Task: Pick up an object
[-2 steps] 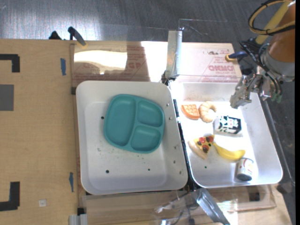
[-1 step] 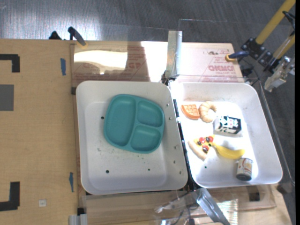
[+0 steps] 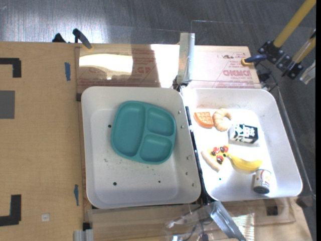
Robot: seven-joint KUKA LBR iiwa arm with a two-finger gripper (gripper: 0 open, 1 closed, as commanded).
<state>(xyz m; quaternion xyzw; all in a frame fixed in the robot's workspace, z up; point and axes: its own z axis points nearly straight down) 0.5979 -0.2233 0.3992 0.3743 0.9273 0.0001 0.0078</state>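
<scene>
Right bin [image 3: 281, 114] has the pickable stuff, bunched up within reach: can [image 3: 261, 181] at 5 o'clock, banana [image 3: 245, 163], pizza slice [image 3: 214, 155], carton [image 3: 244, 133], then waffle [image 3: 203, 119] and croissant [image 3: 221, 119] toward 12. Gripper's state, can't tell.

Two white bins sat side by side on the bench. Left bin [image 3: 95, 185] held a teal divided plate [image 3: 143, 132], nearer its far edge. Right bin [image 3: 286, 149] held a waffle [image 3: 203, 119] touching a croissant [image 3: 221, 119] near the far-left corner, a black-and-white carton [image 3: 244, 134] just beside them, a pizza slice [image 3: 215, 156] touching a banana [image 3: 244, 163] mid-bin, and a small can [image 3: 261, 181] lying near the front-right corner
</scene>
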